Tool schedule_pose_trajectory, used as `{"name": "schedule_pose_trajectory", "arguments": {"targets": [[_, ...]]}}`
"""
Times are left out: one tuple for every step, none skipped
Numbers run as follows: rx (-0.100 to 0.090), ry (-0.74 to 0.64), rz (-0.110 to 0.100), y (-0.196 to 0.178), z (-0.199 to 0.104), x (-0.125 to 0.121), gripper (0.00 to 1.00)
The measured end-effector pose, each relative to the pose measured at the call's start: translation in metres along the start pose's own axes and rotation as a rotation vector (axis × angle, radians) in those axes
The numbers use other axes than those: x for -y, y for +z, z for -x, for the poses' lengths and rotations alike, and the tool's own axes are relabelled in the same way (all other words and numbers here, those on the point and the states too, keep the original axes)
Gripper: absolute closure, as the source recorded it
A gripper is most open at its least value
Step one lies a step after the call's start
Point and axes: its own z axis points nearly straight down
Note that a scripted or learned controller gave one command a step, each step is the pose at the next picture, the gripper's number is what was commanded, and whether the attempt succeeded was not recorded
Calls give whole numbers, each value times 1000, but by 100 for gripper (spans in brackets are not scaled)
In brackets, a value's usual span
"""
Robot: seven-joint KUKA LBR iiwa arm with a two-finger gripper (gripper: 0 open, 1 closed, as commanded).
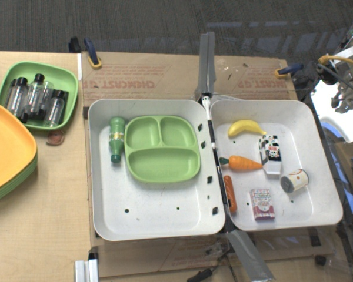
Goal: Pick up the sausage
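evidently need to reach the sausage (229,193) lying tight along the right bin (309,207)'s left wall, nearward of the carrot (245,163); likely awkward, with wall crowding one side.

The sausage (229,193) is a slim reddish-orange link (darker at its far end) lying flat in the right bin (317,216), pressed lengthwise against that bin's left wall, just below the carrot (245,163).
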Motion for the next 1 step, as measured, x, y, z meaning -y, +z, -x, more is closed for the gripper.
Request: {"name": "schedule_pose_trajectory", "arguments": {"targets": [[7, -5, -1, -7, 0, 0, 100]]}}
